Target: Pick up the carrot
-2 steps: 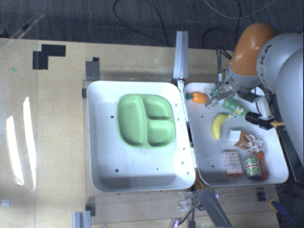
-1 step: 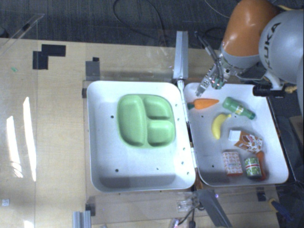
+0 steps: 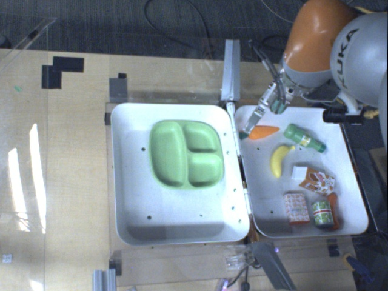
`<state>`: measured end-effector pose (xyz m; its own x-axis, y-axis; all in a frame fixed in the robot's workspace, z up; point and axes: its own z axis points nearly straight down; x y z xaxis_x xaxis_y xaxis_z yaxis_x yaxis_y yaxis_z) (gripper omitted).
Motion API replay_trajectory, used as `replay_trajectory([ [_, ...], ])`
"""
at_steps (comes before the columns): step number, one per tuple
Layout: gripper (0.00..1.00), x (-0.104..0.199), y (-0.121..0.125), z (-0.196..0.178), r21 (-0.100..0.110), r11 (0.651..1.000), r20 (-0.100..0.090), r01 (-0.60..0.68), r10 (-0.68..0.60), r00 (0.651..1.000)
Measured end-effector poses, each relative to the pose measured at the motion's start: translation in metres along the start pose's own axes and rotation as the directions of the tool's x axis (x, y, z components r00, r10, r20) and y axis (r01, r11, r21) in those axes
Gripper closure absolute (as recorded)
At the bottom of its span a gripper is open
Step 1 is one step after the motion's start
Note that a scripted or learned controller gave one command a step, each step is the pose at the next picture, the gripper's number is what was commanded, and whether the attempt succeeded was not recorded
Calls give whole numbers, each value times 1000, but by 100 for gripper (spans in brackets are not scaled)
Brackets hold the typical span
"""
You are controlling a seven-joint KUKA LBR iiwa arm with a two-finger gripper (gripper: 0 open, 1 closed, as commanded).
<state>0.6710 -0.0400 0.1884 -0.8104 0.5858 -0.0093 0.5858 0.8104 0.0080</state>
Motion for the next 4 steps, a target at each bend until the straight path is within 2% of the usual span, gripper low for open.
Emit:
replay_trajectory([
  [1, 0, 22, -23, 1, 2, 997, -3, 73, -73, 997],
  [2, 0, 39, -78, 1, 3, 1000, -2, 1, -1, 1000],
  [3, 0, 45, -97, -65, 2, 997, 0, 80, -80, 997],
  [4, 0, 17, -53, 2, 2, 974, -3, 226, -226, 974],
])
